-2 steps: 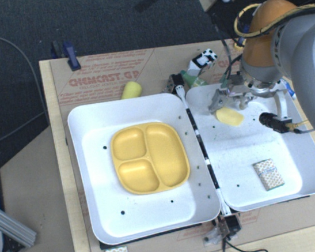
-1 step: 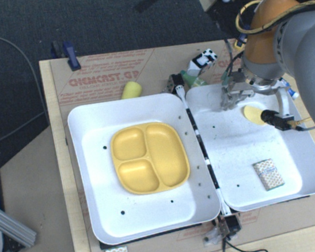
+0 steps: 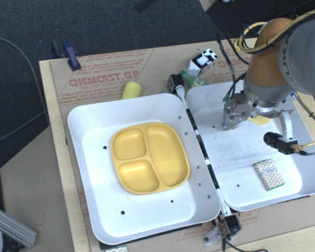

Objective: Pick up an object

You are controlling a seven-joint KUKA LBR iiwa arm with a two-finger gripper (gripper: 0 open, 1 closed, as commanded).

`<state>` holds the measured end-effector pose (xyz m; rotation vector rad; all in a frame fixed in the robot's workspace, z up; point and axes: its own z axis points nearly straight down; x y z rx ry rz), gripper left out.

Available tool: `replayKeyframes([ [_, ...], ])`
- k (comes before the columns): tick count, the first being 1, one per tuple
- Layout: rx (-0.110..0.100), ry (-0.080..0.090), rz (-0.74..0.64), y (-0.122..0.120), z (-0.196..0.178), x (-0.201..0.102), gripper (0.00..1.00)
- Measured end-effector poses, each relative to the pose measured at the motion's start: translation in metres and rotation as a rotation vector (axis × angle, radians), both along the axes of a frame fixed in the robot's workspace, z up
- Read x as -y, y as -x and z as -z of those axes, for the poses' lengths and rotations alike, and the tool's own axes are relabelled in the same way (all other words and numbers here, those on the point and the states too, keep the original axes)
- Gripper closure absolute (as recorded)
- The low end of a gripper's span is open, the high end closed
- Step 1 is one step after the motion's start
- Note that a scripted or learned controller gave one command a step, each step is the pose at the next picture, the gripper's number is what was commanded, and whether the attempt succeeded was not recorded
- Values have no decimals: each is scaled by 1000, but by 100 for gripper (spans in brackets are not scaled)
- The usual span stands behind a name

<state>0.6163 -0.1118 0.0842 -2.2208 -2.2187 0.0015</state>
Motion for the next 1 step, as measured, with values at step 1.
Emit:
replayKeyframes([
  [1, 1, 0, 0, 0, 0, 0, 0],
])
